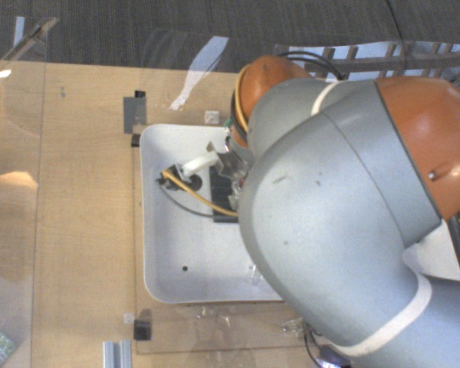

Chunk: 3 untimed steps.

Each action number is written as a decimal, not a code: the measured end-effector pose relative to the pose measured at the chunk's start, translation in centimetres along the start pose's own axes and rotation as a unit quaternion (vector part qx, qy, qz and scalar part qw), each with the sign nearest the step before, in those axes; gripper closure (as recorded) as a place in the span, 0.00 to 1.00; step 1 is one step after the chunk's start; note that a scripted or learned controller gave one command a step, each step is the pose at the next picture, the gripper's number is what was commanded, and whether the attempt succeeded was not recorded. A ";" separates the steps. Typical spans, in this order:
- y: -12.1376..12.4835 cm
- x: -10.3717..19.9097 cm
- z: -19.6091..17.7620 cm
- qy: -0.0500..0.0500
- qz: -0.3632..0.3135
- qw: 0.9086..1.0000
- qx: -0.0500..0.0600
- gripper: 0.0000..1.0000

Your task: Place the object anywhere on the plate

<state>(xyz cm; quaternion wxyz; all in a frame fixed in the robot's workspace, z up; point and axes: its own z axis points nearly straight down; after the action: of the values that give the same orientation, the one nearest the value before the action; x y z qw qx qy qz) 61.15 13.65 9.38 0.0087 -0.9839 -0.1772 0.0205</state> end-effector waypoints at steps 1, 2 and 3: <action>0.3 -0.7 -0.1 0.016 0.060 0.998 0.006 1.00; -0.1 -1.8 -0.2 0.029 0.034 0.999 -0.002 1.00; -10.9 -1.6 -0.1 0.034 0.069 0.997 -0.008 1.00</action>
<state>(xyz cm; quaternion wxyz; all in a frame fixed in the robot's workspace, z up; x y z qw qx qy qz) 55.89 23.33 9.84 0.0058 -0.9940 -0.1085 -0.0139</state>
